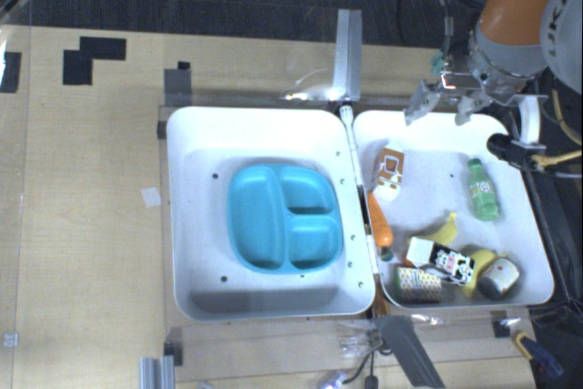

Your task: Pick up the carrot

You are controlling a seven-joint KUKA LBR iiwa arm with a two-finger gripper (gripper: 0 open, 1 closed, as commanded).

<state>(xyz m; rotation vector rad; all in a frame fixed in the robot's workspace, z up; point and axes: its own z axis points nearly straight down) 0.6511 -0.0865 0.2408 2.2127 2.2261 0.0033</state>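
Camera view, nearest first: the carrot [380, 224] lies in the right bin [533, 223], pressed along its left wall at about nine o'clock, clear of the clutter at six. A good grasp would likely come straight down with fingers across its narrow width, minding the wall. Farther back, at one o'clock, the gripper [445, 103] hangs over the bin's far rim, fingers apart, holding nothing.
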